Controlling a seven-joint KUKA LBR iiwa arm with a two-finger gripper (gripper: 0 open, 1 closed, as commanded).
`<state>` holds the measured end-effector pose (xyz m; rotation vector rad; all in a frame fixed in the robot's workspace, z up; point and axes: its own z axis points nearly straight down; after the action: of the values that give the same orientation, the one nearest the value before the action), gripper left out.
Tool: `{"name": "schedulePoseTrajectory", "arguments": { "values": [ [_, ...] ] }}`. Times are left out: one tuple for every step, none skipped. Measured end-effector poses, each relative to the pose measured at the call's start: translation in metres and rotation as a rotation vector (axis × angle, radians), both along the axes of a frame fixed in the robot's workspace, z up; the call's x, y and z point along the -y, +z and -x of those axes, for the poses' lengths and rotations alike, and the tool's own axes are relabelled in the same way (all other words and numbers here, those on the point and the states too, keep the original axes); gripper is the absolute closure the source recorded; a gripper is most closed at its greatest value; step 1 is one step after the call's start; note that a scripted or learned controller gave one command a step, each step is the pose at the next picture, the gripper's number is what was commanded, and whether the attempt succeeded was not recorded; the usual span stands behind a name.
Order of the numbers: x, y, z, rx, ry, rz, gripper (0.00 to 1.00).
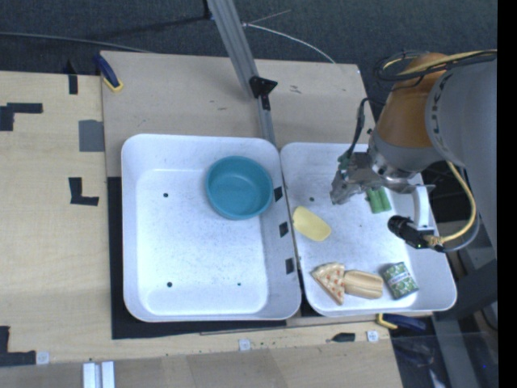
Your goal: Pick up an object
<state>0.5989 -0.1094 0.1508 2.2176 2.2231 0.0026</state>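
Observation:
My gripper hangs low over the upper part of the right bin, on the grey arm with its orange band. A small green block lies just to its right, close beside it. A yellow lemon-like piece rests below and left of the gripper. Along the bin's front edge lie a pizza slice, a tan bread roll and a green can. A blue bowl sits upright in the left bin.
A slanted metal pole runs down to the seam between the bins. Black cables loop by the arm at the right. The bin walls meet at the centre.

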Motion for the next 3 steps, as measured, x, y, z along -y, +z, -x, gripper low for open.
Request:
{"name": "schedulePoseTrajectory", "arguments": {
  "values": [
    [0.0, 0.053, -0.001, 0.001, -0.001, 0.001, 1.0],
    [-0.057, 0.066, -0.017, -0.001, 0.005, -0.002, 1.0],
    [-0.108, 0.061, -0.022, -0.004, 0.004, -0.001, 1.0]
  ]
}}
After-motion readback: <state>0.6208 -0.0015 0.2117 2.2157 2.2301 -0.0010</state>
